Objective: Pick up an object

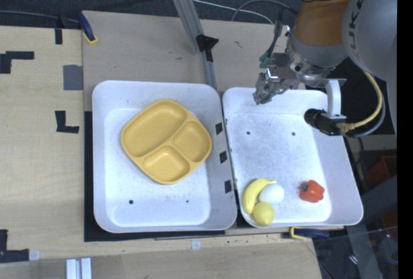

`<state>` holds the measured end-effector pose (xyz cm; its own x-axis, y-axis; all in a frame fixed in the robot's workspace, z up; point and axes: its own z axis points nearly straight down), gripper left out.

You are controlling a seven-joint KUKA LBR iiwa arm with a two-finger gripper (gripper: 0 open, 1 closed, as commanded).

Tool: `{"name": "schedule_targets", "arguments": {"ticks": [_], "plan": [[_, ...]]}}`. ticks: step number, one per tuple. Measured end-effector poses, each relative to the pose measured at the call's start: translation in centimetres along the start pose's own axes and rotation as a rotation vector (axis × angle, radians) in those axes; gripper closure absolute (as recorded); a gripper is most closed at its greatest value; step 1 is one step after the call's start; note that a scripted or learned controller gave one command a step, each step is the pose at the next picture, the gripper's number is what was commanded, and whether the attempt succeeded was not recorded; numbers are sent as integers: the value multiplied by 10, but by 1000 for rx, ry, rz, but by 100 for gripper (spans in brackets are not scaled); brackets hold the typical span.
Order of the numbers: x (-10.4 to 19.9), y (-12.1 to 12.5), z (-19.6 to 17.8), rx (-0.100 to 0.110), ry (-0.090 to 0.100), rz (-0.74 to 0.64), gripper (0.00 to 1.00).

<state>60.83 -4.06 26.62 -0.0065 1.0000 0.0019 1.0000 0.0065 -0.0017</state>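
My gripper (263, 95) hangs over the far left corner of the right bin (335, 142), with nothing between its fingers. At the bin's near edge lie a yellow banana (254, 191), a white egg-shaped object (272, 194) and a yellow lemon (263, 212), bunched together. A red pepper-like object (312, 191) sits a little to their right. All of these lie well toward the near side from the gripper.
The left bin (110, 142) holds a yellow divided plate (166, 141). A grey metal pole (187, 6) slants in from the top toward the bins' far edge. The arm's body and cables hang over the right bin's far right corner.
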Motion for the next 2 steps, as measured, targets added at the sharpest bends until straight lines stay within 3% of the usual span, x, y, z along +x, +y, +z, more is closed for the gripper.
{"name": "schedule_targets", "arguments": {"ticks": [2], "plan": [[87, -28, 8, 1, -1, 0, 100]]}}
